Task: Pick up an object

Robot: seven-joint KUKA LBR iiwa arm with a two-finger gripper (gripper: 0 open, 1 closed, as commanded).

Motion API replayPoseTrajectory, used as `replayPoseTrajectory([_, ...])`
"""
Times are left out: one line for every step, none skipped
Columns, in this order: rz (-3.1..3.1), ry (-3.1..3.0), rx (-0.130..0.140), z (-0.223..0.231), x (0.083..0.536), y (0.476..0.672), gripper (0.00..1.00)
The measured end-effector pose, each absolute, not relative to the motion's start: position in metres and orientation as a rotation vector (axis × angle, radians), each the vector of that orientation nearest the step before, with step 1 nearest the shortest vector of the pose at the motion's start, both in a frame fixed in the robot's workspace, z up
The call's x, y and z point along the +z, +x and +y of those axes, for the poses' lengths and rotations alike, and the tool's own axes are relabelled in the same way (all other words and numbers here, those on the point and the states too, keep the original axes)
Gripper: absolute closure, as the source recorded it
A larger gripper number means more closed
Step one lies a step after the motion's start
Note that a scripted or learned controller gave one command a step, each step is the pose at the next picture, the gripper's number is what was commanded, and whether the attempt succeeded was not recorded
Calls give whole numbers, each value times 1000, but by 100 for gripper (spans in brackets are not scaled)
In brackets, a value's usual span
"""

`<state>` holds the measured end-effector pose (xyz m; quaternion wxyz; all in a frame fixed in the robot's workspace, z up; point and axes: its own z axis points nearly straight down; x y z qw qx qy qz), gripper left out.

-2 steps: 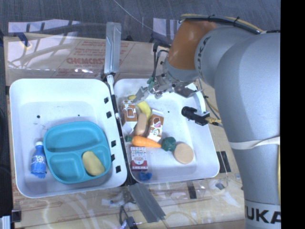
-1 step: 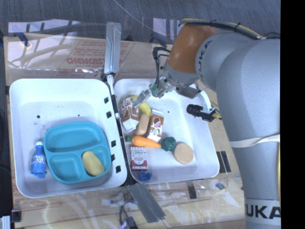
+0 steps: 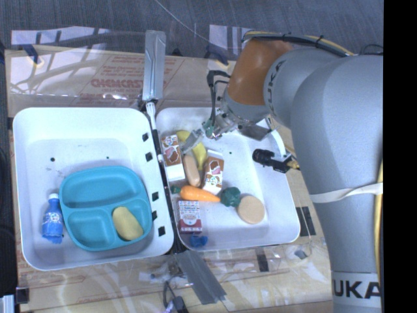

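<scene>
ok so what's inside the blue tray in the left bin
One yellow potato-like piece lies in the near-right compartment of the blue tray. The compartment floor beneath it is covered, so anything under it cannot be seen.

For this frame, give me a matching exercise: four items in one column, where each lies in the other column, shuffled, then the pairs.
Items
1. bottle
2. yellow lump
3. carrot
4. tan disc

Places
A. right bin, towards its right wall
B. in a compartment of the blue tray
C. left bin, between the tray and the bin's left wall
D. right bin, mid-floor, among the cartons

Pairs: 1-C, 2-B, 3-D, 4-A
</scene>
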<state>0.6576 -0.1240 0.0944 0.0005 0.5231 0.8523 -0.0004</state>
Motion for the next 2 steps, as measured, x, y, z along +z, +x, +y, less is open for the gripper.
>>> replayPoseTrajectory([2679,1637,-1,-123,105,658,100])
replayPoseTrajectory([2766,1473,6,-54,197,659,100])
